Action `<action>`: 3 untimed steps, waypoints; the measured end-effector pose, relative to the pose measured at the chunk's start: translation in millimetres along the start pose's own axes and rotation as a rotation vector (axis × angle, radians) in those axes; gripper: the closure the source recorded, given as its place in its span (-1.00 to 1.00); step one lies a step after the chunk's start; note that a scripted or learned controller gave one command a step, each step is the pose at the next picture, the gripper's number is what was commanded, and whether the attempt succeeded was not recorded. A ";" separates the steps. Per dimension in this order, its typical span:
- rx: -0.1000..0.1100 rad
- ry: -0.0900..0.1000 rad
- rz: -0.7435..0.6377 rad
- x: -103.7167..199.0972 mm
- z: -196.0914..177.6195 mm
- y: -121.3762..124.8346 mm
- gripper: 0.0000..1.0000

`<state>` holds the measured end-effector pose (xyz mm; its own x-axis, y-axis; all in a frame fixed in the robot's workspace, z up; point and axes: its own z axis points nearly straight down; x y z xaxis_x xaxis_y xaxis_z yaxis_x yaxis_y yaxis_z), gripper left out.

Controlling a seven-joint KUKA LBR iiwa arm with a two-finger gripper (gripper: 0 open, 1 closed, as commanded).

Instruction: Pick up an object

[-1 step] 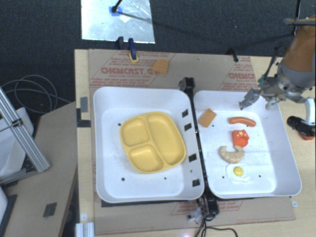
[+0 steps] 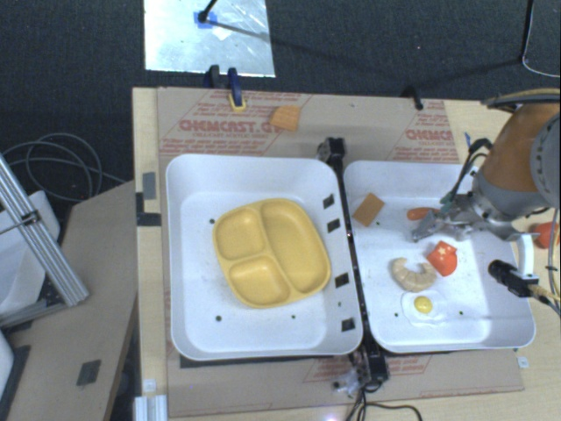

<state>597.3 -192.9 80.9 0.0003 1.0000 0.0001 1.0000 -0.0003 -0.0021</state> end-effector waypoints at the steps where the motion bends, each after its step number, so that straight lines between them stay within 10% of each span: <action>1: 0.000 0.001 0.000 21.7 -3.8 -84.1 -1.00; 2: -0.005 0.002 -0.008 98.8 -3.9 -110.2 -1.00; 3: -0.007 -0.001 -0.005 97.4 -4.0 -74.6 -1.00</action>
<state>522.7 -95.5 85.0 -0.0051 1.0000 -0.0010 1.0000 0.0051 0.0048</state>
